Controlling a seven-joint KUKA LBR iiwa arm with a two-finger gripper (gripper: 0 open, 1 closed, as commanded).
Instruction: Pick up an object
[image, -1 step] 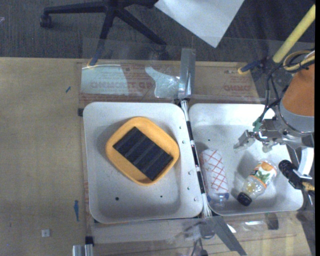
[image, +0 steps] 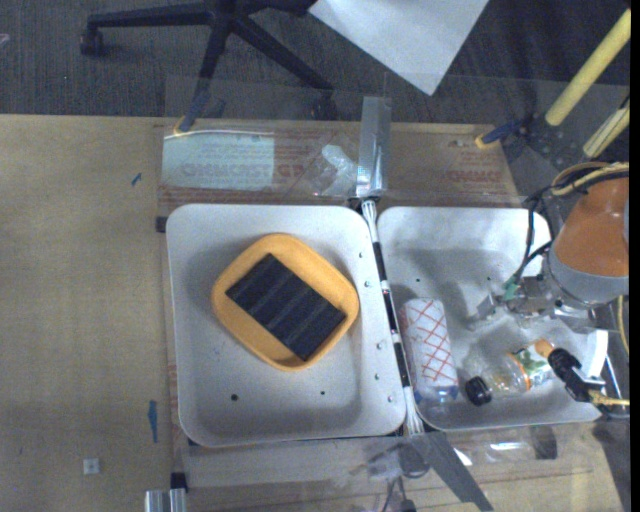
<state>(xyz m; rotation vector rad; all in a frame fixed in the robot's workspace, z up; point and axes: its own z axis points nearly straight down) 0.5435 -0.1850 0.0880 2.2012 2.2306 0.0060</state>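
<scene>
Bench (image: 80, 300), two bins, bottle (image: 510, 372)

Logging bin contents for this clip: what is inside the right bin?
The right bin holds a red-and-white checked pack near its left wall and a clear bottle with a black cap lying flat. The gripper and arm cover the bin's right part.

No legible txt; label sheet (image: 218, 160) above left bin too blurred.

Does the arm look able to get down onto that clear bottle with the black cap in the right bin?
Probably yes. The bottle lies on its side in the right bin, uncovered, just below the gripper. The red-checked pack lies apart to its left.
</scene>
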